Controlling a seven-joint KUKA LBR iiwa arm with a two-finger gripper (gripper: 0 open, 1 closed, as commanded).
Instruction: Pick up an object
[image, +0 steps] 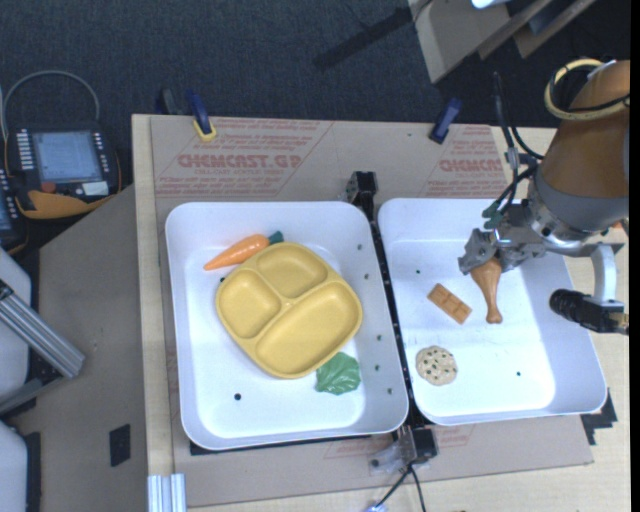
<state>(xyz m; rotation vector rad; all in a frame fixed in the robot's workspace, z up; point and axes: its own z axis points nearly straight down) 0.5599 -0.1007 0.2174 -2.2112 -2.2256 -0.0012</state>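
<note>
**Operator:** How far along is the pick?

**Observer:** You're mid-attempt, by my reading. Your gripper (487, 252) is down in the right bin (570, 395), at its upper middle, and a toy chicken drumstick (489, 288) hangs from it. The thick end of the drumstick sits up between the grey fingers, and the bone end points down toward the bin floor. So I'd call the fingers pinched on the drumstick.

**Operator:** Is it off the floor?

**Observer:** That I can't settle for you. The camera looks down at a slant, so the bone tip may be touching the floor or may be just above it. The drumstick stands nearly upright, which suits something that is being held, not something that is lying flat.

**Operator:** What else is in that bin?

**Observer:** A small brown block (449, 303) lies just beside the drumstick, on its left, apart from it. A cookie (436, 365) lies nearer the front edge. Neither is in contact with the gripper.

**Operator:** And the other bin?

**Observer:** The left bin (190, 300) holds a yellow divided plate (289, 309), with a carrot (236, 251) at its upper left and a green leaf (339, 374) at its lower right. All of that is well apart from your arm.

**Operator:** So what's left?

**Observer:** The grasp looks made. What you have left, I judge, is a clean lift clear of the bin without the drumstick slipping.
</note>
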